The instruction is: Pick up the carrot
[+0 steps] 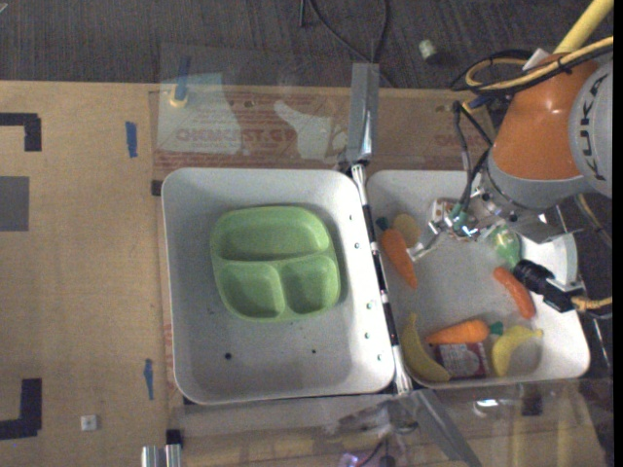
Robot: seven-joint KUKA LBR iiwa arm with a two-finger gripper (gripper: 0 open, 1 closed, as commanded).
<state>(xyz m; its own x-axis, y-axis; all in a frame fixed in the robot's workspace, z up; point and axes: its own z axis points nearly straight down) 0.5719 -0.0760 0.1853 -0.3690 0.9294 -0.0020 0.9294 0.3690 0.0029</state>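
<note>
The hand (458,224) is hovering low in the right bin (574,358), and whether it is gripping anything I cannot tell. The carrot (398,257) is lying just left of it, near the bin's left wall.

"KUKA" on the arm (596,134)

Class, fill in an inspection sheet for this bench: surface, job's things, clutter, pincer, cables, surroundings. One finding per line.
Surface: cardboard-covered bench bearing left bin and right bin.
Job's things: three carrot-like orange pieces in right bin, at left, right and bottom.
Clutter: green divided tray in left bin; bananas in right bin.
Pincer: pincer over right bin's top; fingers unclear.
Cables: black cable on floor; yellow cables by arm.
Surroundings: blue tape, dark carpet.
</note>
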